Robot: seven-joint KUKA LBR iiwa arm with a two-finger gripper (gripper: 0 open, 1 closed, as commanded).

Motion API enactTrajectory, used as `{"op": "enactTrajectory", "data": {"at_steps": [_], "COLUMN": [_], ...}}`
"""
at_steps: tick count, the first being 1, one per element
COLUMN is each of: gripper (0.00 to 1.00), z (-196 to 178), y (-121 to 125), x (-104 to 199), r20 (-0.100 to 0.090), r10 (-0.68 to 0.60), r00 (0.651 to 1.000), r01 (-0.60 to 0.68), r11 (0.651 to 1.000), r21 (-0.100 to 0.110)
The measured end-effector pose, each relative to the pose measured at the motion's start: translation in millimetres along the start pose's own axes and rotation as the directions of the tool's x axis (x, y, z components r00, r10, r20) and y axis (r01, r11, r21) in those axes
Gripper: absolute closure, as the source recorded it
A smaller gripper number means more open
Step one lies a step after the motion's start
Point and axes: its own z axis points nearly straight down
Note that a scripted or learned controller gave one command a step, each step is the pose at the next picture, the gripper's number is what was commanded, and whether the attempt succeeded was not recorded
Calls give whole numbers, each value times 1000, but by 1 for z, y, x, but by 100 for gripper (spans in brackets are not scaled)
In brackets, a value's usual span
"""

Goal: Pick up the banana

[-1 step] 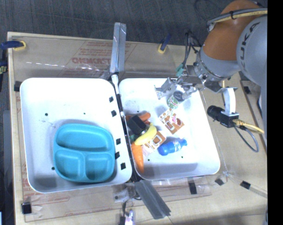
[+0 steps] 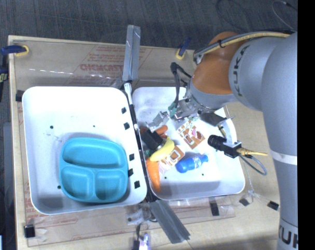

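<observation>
Starting at the left bin (image 2: 37, 139), a blue divided tray (image 2: 95, 170) lies toward its near edge, well apart from the work. Across the divider, the right bin (image 2: 228, 184) holds a tight clutter along its left wall: a dark object (image 2: 153, 138), the banana (image 2: 162, 151) lying slantwise just beside it, an orange carrot-like piece (image 2: 153, 175) toward the near left corner, a printed packet (image 2: 191, 134) near the middle, and a blue bottle (image 2: 191, 163) just right of the banana. The gripper (image 2: 179, 110) hangs over the far part of this bin, above and beyond the banana, apart from it; whether its fingers are spread or closed I cannot tell, since the wrist hides them. This looks like the approach step, with nothing grasped. The next move likely calls for shifting toward the near left side, lining up across the banana's narrow width, and descending without snagging the dark object or packet crowding it.
</observation>
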Motion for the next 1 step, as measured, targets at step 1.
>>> {"op": "enactTrajectory", "data": {"at_steps": [1], "gripper": [0], "z": [67], "y": [-25], "x": [6], "r20": [2], "r10": [-1], "r00": [1000], "r01": [1], "r11": [1000], "r21": [-4]}}
